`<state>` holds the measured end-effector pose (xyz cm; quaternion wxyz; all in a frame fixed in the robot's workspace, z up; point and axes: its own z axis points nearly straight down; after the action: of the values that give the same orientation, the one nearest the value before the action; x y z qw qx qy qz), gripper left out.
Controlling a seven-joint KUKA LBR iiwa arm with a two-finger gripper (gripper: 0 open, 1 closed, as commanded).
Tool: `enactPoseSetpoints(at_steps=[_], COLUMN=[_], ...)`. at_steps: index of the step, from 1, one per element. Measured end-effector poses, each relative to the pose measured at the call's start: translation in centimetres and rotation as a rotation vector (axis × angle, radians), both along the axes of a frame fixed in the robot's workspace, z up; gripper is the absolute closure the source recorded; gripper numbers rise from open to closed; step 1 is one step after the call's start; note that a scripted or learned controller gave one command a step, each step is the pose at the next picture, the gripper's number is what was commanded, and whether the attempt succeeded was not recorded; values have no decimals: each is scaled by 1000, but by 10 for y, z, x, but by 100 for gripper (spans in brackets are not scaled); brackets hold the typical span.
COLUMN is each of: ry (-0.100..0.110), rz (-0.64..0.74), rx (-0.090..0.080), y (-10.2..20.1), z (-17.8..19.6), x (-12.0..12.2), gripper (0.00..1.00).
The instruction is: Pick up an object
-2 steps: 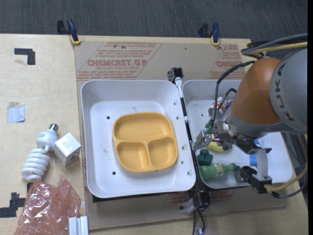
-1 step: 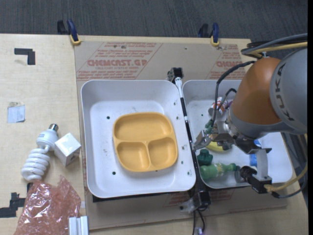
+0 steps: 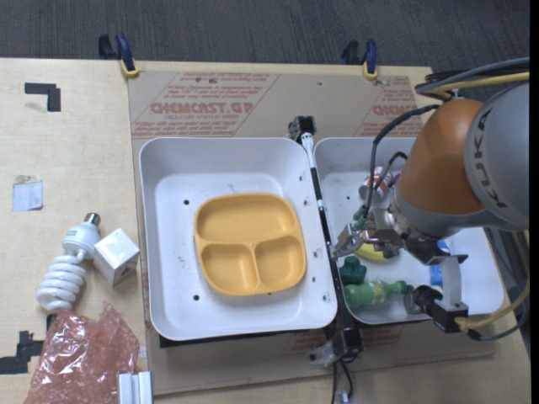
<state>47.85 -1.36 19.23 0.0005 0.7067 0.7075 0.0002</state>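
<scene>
A green bottle lies on its side near the front of the right bin. Its dark green cap points left. A yellow thing sits just behind it, partly hidden. A small red and white thing lies farther back.

A yellow divided tray is lying in the left bin, near its middle. The grey and orange arm is reaching over the right bin, with its gripper hanging low by the bin's left wall. A green bottle is lying near the front of that bin, and something yellow, perhaps a banana, is sitting just under the gripper. On the table, a spiral light bulb is resting beside a small white box.
</scene>
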Motion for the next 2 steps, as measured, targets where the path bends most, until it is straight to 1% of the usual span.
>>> enactPoseSetpoints(at_steps=[1,2], ry=[0,-4], rz=[0,-3], rx=[0,1], y=[0,-85], z=[0,-77], x=[0,1], gripper=[0,0])
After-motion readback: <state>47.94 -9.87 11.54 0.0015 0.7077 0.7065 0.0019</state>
